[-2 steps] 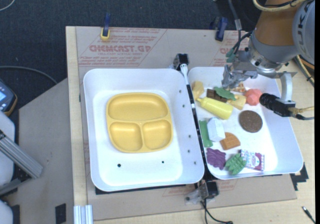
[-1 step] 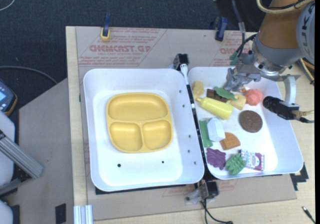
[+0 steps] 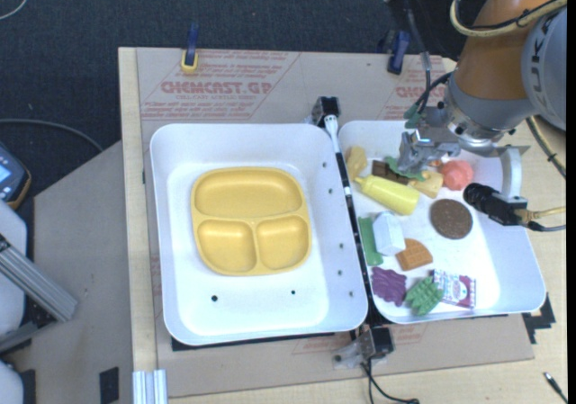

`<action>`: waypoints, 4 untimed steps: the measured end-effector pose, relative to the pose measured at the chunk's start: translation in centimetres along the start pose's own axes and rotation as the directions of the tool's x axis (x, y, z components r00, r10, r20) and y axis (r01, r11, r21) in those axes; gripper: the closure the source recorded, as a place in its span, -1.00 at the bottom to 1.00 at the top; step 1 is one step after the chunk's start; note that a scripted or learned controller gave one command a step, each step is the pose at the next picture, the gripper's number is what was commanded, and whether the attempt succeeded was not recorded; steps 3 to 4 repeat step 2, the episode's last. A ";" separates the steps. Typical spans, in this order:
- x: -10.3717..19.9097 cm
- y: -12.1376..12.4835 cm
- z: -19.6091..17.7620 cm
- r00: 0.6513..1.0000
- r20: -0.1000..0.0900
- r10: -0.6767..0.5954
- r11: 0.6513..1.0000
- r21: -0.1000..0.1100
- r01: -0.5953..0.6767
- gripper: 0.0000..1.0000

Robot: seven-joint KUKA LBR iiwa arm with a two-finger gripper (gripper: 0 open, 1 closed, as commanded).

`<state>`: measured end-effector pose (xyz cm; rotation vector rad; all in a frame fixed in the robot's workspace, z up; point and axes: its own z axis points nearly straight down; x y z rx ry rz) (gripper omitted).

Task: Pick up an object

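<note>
The grey arm with the orange band reaches in from the right, and its two-finger gripper is low over the upper part of the right shallow white bin. How wide the claw stands, I cannot tell.

Just beside the gripper lie a yellow plastic cylinder, a small pale yellow piece and a red round toy. A brown flat disc lies nearer the middle of this bin. Lower in it are a green strip, a white block, an orange wedge, a purple toy, a green leafy toy and a white packet with pink print.

The left shallow white bin holds a yellow plastic tray with three compartments.
</note>
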<state>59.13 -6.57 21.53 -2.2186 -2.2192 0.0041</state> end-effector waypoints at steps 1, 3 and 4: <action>-0.3 -0.3 -0.6 1.000 0.000 0.000 1.000 -0.003 0.000 1.00; -0.1 0.4 0.1 1.000 0.002 0.000 1.000 -0.005 0.000 1.00; -0.1 0.4 0.1 1.000 0.002 0.000 1.000 -0.005 0.000 1.00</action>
